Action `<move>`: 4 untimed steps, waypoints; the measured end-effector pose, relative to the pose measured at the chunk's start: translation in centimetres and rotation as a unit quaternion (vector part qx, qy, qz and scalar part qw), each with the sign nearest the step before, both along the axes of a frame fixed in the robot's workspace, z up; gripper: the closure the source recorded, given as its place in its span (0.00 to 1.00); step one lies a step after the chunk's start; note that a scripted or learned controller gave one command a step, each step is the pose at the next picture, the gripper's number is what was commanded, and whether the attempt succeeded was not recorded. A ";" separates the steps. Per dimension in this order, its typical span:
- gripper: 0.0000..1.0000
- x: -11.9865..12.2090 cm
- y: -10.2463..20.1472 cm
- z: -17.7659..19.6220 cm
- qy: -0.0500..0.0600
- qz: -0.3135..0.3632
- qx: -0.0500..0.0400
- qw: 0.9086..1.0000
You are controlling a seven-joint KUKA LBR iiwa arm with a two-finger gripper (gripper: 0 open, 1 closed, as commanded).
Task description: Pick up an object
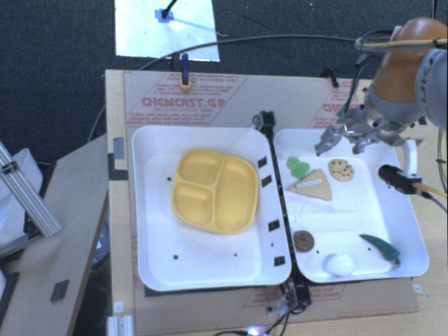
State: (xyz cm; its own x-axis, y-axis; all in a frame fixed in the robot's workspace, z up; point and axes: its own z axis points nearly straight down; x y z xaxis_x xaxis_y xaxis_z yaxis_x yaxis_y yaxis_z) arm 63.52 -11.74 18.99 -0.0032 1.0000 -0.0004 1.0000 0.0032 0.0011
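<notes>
Now the jaws [344, 140] hang spread at twelve o'clock of the cookie [341, 169]; lower them straight, then close.

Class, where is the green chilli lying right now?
The chilli lies in the right bin, near its front right corner, just right of the white egg.
</notes>
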 end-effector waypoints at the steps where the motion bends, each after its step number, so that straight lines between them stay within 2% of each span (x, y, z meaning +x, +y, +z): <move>1: 0.00 0.5 0.6 -5.9 0.001 0.002 0.000 1.000; 2: 0.00 0.6 0.7 -10.5 -0.001 0.001 0.000 1.000; 3: 1.00 0.9 0.7 -9.0 -0.005 0.002 0.000 1.000; 4: 1.00 0.4 0.7 -4.5 -0.002 0.001 0.000 1.000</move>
State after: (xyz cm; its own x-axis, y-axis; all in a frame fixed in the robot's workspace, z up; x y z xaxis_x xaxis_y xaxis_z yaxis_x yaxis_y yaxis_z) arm 63.93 -11.06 14.48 -0.0042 1.0000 -0.0006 1.0000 0.0042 0.0045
